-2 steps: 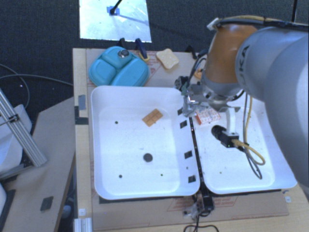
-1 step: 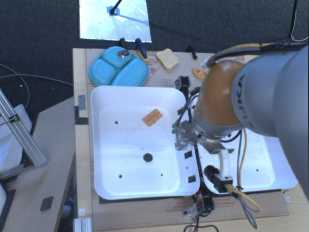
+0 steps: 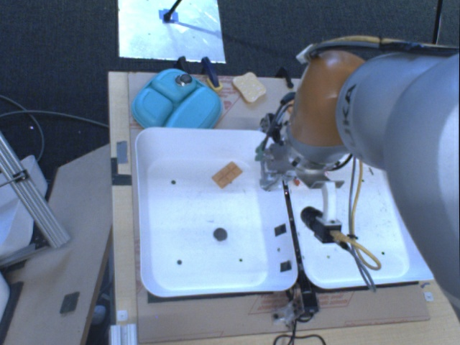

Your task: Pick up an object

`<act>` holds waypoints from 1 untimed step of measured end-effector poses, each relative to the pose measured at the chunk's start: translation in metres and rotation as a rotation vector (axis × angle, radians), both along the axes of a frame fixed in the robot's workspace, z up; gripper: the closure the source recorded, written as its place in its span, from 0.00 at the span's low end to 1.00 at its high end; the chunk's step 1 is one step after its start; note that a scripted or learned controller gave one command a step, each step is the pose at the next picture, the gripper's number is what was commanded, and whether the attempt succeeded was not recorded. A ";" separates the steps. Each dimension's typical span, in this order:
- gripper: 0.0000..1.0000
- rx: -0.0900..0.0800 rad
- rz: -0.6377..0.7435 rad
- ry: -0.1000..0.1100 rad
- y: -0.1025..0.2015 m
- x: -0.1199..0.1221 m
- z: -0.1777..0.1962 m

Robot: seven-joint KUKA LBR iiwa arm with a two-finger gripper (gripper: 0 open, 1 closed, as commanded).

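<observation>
A tan waffle-like cracker (image 3: pixel 227 175) lies tilted in the upper middle of the left white bin (image 3: pixel 165 264). A small dark round disc (image 3: pixel 220 233) rests lower in the same bin. My gripper (image 3: pixel 269 172) hangs at the right rim of the left bin, just right of the cracker and apart from it. The big grey arm with its orange band (image 3: pixel 323 99) reaches in from the right and covers much of the right bin (image 3: pixel 388 261).
A blue lidded tray (image 3: pixel 176 103) and a tan bread-like piece (image 3: pixel 249 87) lie on the bench behind the bins. A black fitting with a yellow cable (image 3: pixel 321 225) hangs over the right bin. A metal rail (image 3: pixel 29 192) stands at the far left.
</observation>
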State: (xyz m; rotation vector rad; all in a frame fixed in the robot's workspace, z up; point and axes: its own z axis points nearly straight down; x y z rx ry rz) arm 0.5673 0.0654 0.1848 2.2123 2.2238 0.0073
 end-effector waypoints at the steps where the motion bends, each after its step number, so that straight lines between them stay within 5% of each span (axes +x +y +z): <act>1: 1.00 0.004 0.002 -0.016 0.024 0.017 0.216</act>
